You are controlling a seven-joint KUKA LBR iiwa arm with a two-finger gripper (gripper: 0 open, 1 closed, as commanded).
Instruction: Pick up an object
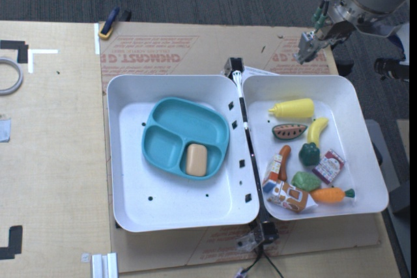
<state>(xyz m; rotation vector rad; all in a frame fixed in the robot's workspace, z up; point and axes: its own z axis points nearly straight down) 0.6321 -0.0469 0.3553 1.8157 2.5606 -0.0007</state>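
Note:
My gripper point(308, 49) hangs above the far edge of the right bin point(362, 140), with nothing visible between its fingers. In that bin lie a yellow mustard bottle point(292, 108), a watermelon slice point(289, 131), a banana point(316, 129), a green pepper point(309, 153), a red packet point(328, 166), a sausage point(281, 163), a green leafy piece point(305, 180), a carrot point(331, 195) and an orange carton point(288, 196). All of these lie nearer the camera than the gripper.
The left bin point(124, 159) holds a teal divided plate point(186, 138) with a tan bread piece point(196, 159) in one compartment. Cardboard point(163, 52) lies under both bins. A blue-and-yellow tool point(109, 22) rests at the far left of the cardboard.

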